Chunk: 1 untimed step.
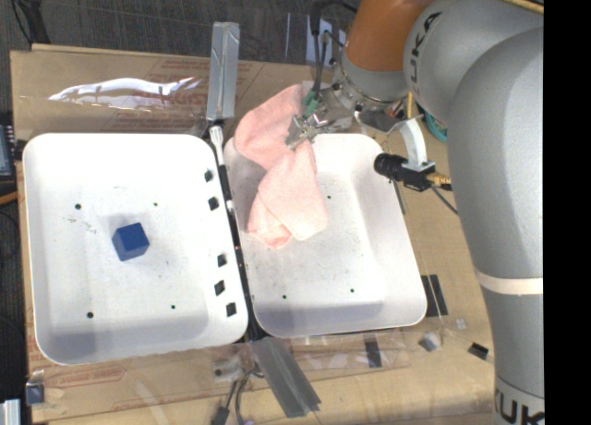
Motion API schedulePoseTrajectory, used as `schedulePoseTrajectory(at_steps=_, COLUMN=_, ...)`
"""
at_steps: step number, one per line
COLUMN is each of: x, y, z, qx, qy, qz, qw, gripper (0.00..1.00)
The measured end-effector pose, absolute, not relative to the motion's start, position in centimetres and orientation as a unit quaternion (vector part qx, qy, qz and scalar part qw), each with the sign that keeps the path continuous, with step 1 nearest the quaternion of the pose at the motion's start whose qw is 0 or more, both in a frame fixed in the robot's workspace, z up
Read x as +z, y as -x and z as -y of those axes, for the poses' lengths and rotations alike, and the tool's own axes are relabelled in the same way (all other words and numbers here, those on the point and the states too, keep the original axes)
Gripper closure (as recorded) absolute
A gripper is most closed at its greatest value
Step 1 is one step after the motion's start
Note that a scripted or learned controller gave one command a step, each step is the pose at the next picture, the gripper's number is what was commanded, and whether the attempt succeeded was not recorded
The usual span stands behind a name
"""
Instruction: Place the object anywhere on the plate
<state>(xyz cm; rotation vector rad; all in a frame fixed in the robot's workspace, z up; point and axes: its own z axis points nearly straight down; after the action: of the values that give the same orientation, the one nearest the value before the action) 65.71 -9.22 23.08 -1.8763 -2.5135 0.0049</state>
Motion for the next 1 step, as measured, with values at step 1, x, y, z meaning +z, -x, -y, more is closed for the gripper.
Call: schedulePoseTrajectory(at_steps=1, x=23.97, y=-65.02, z=4.06, qx=0.0014, qy=0.423, qz=0.906, qw=0.002, gripper=1.00)
